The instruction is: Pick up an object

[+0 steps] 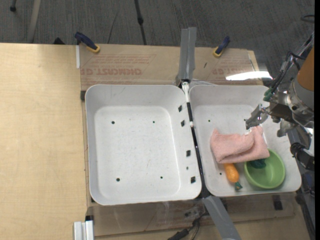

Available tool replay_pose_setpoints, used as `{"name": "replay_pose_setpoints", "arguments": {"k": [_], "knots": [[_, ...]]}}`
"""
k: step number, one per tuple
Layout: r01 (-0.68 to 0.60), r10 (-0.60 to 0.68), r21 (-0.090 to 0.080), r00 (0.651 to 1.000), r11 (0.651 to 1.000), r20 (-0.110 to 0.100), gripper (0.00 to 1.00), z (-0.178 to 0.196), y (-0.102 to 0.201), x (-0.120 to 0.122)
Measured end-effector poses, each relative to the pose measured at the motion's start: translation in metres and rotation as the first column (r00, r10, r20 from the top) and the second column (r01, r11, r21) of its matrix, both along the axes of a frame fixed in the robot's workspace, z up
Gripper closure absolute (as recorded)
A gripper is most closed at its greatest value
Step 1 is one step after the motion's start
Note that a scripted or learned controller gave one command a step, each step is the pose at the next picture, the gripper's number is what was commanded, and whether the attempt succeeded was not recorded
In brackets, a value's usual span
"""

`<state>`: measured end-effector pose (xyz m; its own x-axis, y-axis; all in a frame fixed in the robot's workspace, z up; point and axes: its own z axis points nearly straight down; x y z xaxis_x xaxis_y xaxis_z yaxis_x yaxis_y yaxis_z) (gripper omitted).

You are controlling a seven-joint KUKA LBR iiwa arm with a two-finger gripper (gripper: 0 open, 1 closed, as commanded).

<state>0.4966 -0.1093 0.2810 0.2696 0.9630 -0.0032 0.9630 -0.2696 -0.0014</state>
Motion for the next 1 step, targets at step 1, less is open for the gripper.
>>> {"name": "replay_pose_setpoints", "arguments": {"k": [1], "knots": [[0.217,-0.217,0.001,0.976,0.976,-0.003,0.0,-0.0787,0.0846,-0.0194]]}}
